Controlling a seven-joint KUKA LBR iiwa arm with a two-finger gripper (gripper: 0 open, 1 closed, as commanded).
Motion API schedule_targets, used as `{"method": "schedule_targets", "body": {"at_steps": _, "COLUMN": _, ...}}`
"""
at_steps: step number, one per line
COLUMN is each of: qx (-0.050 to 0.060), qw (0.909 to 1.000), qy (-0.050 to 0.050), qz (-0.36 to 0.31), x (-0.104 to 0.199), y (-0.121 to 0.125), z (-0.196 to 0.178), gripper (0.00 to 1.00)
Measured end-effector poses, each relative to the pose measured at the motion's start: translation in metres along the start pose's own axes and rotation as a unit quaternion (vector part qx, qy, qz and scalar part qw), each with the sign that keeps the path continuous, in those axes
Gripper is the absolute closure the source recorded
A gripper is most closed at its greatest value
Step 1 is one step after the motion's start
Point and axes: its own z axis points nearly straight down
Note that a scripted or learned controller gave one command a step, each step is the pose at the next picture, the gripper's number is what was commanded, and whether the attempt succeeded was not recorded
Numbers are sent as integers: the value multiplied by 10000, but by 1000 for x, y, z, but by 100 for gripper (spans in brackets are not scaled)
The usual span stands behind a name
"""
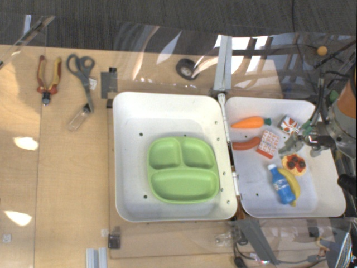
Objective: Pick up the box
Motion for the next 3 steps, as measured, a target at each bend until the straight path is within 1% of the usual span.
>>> {"method": "schedule_targets", "body": {"at_steps": 1, "qx": 0, "qw": 10000, "qy": 2, "qz": -2, "x": -10, "y": 55, "z": 18, "gripper": 0}}
{"method": "schedule_targets", "body": {"at_steps": 2, "qx": 6, "qw": 9973, "qy": 0, "qz": -737, "x": -12, "y": 97, "z": 78, "gripper": 0}}
{"method": "schedule_targets", "body": {"at_steps": 3, "qx": -95, "qw": 9963, "qy": -29, "qz": -858, "x": -29, "y": 121, "z": 150, "gripper": 0}}
